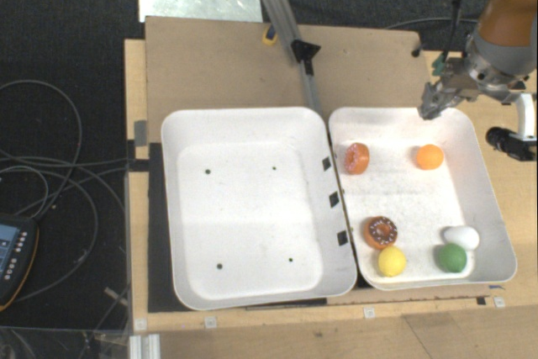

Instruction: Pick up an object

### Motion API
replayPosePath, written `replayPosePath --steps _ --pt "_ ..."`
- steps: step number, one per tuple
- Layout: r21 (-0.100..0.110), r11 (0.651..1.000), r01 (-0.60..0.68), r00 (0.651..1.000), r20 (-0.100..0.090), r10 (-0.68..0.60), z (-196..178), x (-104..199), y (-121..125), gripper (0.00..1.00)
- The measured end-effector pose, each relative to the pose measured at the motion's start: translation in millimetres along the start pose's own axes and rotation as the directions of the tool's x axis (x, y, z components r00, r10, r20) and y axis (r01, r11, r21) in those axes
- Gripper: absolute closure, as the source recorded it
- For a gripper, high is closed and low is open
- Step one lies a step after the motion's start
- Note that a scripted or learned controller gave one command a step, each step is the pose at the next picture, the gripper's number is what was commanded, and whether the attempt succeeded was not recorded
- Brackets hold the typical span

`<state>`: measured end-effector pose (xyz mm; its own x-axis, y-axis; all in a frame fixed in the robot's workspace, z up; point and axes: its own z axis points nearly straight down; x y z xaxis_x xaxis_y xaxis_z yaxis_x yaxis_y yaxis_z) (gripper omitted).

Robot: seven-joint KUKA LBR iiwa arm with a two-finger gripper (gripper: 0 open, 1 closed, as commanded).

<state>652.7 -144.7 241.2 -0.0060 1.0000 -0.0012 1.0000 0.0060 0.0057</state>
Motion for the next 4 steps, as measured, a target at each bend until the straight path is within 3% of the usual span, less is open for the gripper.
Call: replayPosePath --steps 4 --pt "0.004 1.000 0.005 1.000 -0.004 -0.005 -3.4 208.2 -16.1 1.00"
